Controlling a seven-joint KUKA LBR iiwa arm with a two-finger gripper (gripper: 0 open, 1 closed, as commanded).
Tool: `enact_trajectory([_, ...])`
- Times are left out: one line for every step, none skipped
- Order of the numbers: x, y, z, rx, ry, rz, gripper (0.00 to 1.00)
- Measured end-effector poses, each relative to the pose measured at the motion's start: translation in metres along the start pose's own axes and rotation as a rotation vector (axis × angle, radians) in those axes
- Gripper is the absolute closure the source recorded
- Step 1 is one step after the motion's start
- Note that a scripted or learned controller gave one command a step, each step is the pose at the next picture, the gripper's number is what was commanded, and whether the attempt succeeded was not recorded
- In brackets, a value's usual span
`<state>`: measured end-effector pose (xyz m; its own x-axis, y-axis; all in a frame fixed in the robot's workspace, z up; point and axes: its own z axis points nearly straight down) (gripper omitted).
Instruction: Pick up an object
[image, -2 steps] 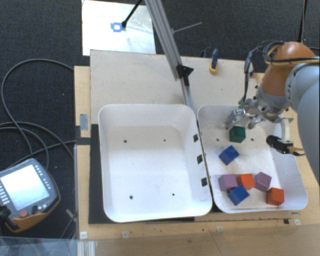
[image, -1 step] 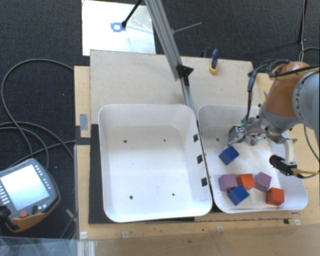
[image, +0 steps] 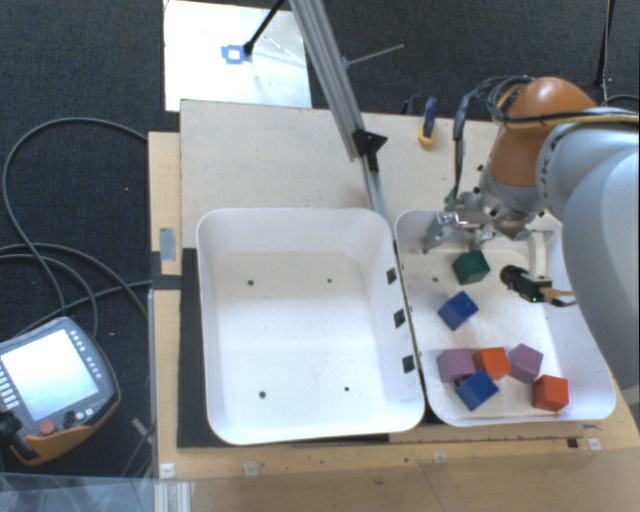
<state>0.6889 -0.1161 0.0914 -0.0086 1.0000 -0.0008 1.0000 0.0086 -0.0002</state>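
Metal two-finger tool (image: 452, 232) low over the back of the right white bin (image: 590, 395), centre right of frame; grip state impossible to tell. Dark green cube (image: 470, 267) just below it, apparently free. Further down: blue cube (image: 457, 309), then purple, orange and blue blocks clustered at lower right.

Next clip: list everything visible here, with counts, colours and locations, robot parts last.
bins: 2, white, side by side on the bench
green block: 1, right bin, far end, below the gripper
blue blocks: 2, right bin, middle and near end
purple blocks: 2, right bin, near end
orange blocks: 2, right bin, near end
teach pendant: 1, grey, floor at left
arm: 1, grey with orange band, from right
gripper: 1, metallic, over right bin's far end
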Motion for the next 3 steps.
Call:
enact_trajectory([-0.088, -0.036, 0.0, -0.001, -0.004, 0.014, 0.0])
enact_trajectory([-0.066, -0.031, 0.0, -0.002, 0.0, 0.003, 0.0])
enact_trajectory([-0.067, -0.03, -0.012, -0.007, -0.001, 0.001, 1.0])
